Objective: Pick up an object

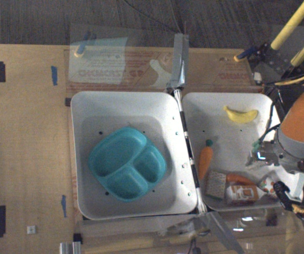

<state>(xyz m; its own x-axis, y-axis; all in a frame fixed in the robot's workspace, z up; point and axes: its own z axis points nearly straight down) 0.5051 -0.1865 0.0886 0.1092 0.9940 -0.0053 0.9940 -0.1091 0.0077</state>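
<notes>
The right bin (194, 110) holds a yellow banana (240, 115) at the back and an orange carrot (205, 161) with a green top along its left wall. At its front lie a brownish speckled pad (215, 184) and an orange-and-white carton (241, 193) on its side. A small white packet (268, 184) rests beside the carton. My gripper (261, 156) hangs over the right side of this bin, above and right of the carton and apart from the banana. The arm's orange band (302, 119) is above it at the right.
The left bin (83, 110) holds a teal divided plate (127, 164) near its middle. A metal divider (179, 67) runs between the bins. Yellow poles (294, 17) and cables crowd the back right. Clear plastic sheets lie behind the bins.
</notes>
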